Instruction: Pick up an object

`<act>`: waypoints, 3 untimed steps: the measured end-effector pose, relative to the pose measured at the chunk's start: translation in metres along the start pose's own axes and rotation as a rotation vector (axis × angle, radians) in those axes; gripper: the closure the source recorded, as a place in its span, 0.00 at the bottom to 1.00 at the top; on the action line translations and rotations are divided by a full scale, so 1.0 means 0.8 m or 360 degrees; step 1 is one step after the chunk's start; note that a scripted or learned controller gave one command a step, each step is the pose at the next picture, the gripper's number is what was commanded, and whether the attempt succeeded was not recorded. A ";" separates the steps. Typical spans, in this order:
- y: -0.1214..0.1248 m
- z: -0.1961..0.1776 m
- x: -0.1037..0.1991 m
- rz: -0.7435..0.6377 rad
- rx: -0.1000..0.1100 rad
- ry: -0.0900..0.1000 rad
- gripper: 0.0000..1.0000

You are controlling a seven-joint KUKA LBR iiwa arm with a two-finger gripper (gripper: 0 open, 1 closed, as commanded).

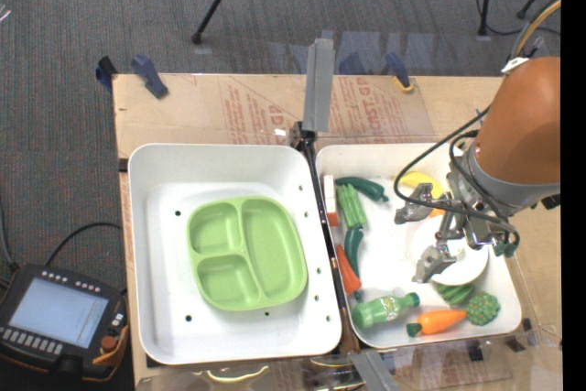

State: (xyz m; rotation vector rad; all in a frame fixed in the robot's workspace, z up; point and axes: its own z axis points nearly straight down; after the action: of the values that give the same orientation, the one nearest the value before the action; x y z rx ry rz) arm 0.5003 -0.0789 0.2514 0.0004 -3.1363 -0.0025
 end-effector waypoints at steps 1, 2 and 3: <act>0.005 0.134 -0.024 -0.0175 -0.0004 0.0016 0.00; -0.053 0.188 -0.006 -0.0173 -0.0007 -0.0040 0.00; -0.015 0.206 -0.126 -0.0139 -0.0001 -0.0009 0.00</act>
State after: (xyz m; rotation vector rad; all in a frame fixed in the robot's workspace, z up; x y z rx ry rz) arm 0.6001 -0.0908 0.0857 0.1374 -3.1393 -0.0041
